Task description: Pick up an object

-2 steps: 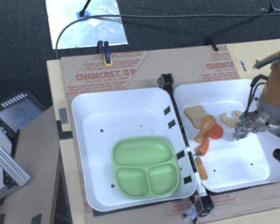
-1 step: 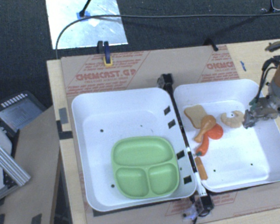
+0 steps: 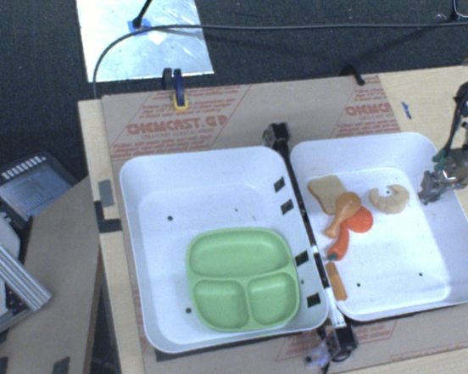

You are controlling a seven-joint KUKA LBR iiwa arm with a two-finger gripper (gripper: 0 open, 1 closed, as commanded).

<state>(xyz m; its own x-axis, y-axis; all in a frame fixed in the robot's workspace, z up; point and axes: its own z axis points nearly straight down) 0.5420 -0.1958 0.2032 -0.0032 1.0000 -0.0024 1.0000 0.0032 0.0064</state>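
Observation:
The right bin (image 3: 418, 286) holds a tan slice of toy bread (image 3: 326, 191), an orange and red toy food piece (image 3: 346, 218) with a thin orange stick (image 3: 335, 281) below it, and a beige croissant-shaped piece (image 3: 389, 198). My gripper (image 3: 433, 187) hangs at the right bin's right rim, a short way right of the croissant piece. Nothing shows between its fingers, and their gap is too small to make out.
The left bin (image 3: 206, 173) bears a green three-compartment plate (image 3: 241, 277) at its front. A black divider strip (image 3: 300, 224) runs between the bins. Cardboard lies under both bins. Metal rails and a device sit on the side table at far left.

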